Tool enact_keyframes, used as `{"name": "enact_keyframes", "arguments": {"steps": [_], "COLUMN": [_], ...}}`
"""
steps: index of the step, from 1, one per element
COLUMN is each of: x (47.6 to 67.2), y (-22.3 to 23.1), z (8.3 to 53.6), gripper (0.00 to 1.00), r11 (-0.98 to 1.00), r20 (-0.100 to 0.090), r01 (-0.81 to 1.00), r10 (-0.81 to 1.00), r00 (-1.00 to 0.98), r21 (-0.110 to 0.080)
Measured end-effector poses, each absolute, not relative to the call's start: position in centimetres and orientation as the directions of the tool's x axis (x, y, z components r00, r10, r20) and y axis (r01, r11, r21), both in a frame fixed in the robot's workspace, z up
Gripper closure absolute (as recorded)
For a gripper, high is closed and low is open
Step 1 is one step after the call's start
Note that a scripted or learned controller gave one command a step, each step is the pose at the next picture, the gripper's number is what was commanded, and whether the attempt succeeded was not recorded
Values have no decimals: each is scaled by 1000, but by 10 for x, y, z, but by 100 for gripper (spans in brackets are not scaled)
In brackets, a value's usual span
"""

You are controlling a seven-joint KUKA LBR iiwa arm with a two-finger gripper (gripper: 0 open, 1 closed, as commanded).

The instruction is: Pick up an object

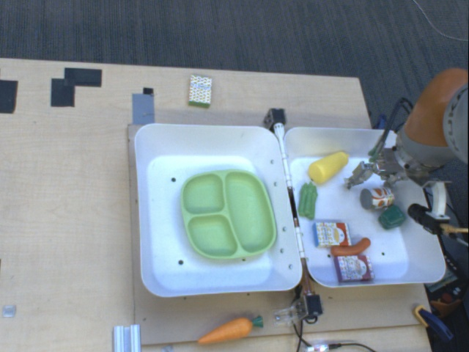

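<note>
Arm [440, 123]: cut off by the right edge; upper part out of frame.
Hand [360, 176]: fingers too small and dark against the bin to read their spacing.
Small can [379, 196]: label print illegible.
Two cartons [331, 233]: print too small to read.
Patterned box [200, 91] on table: pattern unresolved.

We see even, bright, diffuse light from overhead across the bench [66, 196], with no hard glare. The two white bins [220, 141] are the brightest surfaces and come close to washing out along their rims. Inside the left bin, the green divided tray [229, 215] casts only a faint soft shadow. Focus is moderate; fine detail is soft everywhere, and the arm [440, 119] right of the bins looks slightly blurred.
</note>
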State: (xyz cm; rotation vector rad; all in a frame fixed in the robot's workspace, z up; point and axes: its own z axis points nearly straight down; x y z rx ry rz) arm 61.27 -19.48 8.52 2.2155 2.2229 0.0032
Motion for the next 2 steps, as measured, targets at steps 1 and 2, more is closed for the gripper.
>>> {"name": "enact_keyframes", "arguments": {"steps": [1, 2], "x": [615, 670], "y": [-194, -205], "z": [98, 86], "gripper": [100, 100], "r11": [6, 6], "r20": [-2, -1], "r01": [1000, 1000], "r10": [1000, 1000], "r00": [-6, -6], "r21": [10, 5]}}
